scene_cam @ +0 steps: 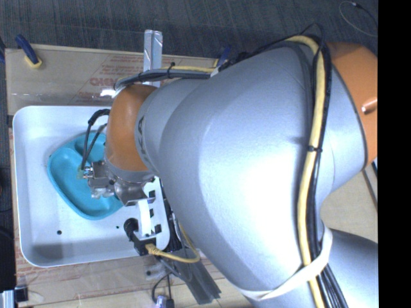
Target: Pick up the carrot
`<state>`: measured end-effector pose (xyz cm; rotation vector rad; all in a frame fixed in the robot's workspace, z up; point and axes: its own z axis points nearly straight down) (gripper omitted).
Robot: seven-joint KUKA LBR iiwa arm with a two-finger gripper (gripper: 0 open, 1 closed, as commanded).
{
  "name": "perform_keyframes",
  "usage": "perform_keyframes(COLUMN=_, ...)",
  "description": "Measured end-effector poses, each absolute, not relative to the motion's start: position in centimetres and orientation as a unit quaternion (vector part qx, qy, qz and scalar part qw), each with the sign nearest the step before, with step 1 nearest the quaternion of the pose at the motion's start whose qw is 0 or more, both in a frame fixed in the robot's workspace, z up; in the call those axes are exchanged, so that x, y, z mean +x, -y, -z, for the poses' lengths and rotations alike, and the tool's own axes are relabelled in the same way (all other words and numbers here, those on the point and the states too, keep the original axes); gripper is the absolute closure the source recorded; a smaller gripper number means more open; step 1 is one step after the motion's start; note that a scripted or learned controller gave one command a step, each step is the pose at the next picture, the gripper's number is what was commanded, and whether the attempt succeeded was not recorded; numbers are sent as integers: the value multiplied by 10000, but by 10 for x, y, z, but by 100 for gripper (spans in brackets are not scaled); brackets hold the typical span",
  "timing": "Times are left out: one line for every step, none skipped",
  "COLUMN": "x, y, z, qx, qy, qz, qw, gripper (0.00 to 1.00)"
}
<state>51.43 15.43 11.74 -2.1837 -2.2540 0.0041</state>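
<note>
The arm (pixel 257 165) fills most of the camera view, its large grey body reaching in from the right and covering the right part of the scene. The orange band (pixel 122 130) sits above the wrist, over the left bin (pixel 29 172). The end effector (pixel 96 185) points down into that bin, right over a blue bowl-like object (pixel 64 178) that lies in the bin's middle, tilted, with its open side up. Metal wrist parts and black cables hide the tip; cannot tell if the end effector is released or clenched, and nothing can be seen grasped in it. Carrot: cannot be made out; if it is in the bin it is hidden under the arm or the wrist. A yellow cable (pixel 311 153) runs along the grey arm body, and a second yellow cable end shows near the wrist's white bracket (pixel 154 220) at the bin's lower edge. The bin's bare white floor shows at left and lower left, with a small dark speck (pixel 59 232) on it. The bin sits on a brown tabletop (pixel 70 69) with red printing; a blue clamp (pixel 27 49) grips the top-left corner. Dark floor (pixel 96 5) lies beyond the upper edge.
</note>
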Motion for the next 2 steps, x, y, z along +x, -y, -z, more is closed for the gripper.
perform_keyframes(x=525, y=-175, z=-98, qx=-8060, qy=5919, qz=-22, qw=14, gripper=100)
perform_keyframes(x=496, y=-213, z=-92, qx=-7354, qy=6776, qz=-3, qw=-36, gripper=100)
